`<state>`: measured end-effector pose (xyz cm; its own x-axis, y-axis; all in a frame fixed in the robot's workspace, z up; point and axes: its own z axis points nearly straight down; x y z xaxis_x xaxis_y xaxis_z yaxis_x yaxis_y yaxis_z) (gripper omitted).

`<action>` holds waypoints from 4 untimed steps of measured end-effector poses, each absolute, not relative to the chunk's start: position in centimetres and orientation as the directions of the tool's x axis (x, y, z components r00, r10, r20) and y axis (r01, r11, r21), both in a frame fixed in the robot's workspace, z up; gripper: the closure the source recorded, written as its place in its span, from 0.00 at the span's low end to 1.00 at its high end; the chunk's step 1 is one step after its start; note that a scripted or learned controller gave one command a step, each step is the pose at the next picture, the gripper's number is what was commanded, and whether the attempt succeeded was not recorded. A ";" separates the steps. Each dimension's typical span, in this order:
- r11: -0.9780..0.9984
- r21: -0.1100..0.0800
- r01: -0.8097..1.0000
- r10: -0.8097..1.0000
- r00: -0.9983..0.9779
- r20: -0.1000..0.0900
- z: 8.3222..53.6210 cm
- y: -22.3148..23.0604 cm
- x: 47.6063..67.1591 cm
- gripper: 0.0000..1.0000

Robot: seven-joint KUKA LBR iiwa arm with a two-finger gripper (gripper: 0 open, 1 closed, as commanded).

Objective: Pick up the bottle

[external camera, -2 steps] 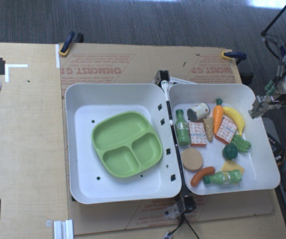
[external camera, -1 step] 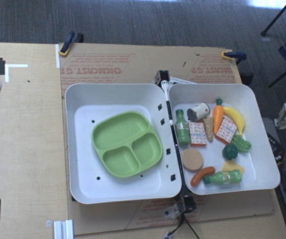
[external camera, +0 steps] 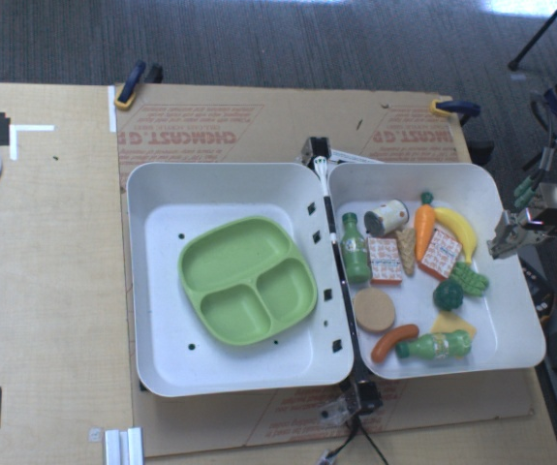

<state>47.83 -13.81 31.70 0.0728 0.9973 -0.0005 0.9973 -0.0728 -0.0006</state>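
Observation:
A dark green bottle (external camera: 355, 250) lies along the left wall of the right bin (external camera: 510, 342), cap toward the back. A second bottle (external camera: 436, 347), clear with a green label, lies on its side near that bin's front edge, beside a red sausage (external camera: 394, 342). My gripper (external camera: 507, 239) hangs over the right rim of the right bin, off to the right of both bottles and touching neither. Nothing shows in its grasp.
The right bin also holds a grey can (external camera: 386, 217), a carrot (external camera: 424, 226), a banana (external camera: 457, 231), two red-white cartons (external camera: 386, 260), broccoli (external camera: 449, 295) and a tan disc (external camera: 374, 310). A green divided plate (external camera: 249, 281) sits in the left bin (external camera: 152, 260).

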 end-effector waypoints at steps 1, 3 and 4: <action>-0.026 0.002 1.000 1.000 0.026 -0.003 33.5 -19.5 47.8 1.00; -0.022 0.002 1.000 1.000 0.022 -0.002 36.8 -17.2 47.8 1.00; -0.029 0.001 1.000 1.000 0.029 -0.001 31.0 -6.3 47.8 1.00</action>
